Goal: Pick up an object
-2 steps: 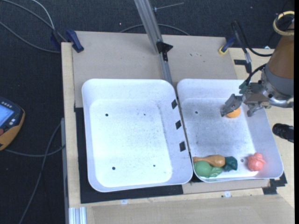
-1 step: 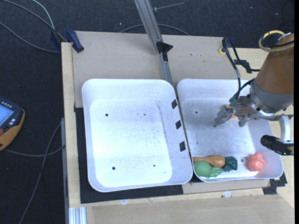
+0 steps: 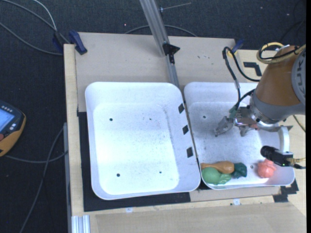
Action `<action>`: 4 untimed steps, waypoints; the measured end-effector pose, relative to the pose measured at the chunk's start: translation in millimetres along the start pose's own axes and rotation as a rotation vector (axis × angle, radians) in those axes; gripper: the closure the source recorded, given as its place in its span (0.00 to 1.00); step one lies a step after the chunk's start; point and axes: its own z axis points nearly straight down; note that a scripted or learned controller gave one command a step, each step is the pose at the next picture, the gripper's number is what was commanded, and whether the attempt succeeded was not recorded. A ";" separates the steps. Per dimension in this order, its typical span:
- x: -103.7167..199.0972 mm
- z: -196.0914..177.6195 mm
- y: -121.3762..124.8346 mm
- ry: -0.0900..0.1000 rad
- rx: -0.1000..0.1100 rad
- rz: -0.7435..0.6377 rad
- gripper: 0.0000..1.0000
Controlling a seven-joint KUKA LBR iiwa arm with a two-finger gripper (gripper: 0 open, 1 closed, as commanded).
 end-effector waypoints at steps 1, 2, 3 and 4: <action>0.3 52.2 -1.1 0.000 0.001 0.001 0.00; 0.3 39.4 0.5 0.000 -0.005 0.000 1.00; 0.1 -23.6 3.5 -0.001 -0.009 0.000 1.00; 5.3 -85.3 3.1 -0.001 -0.010 0.000 1.00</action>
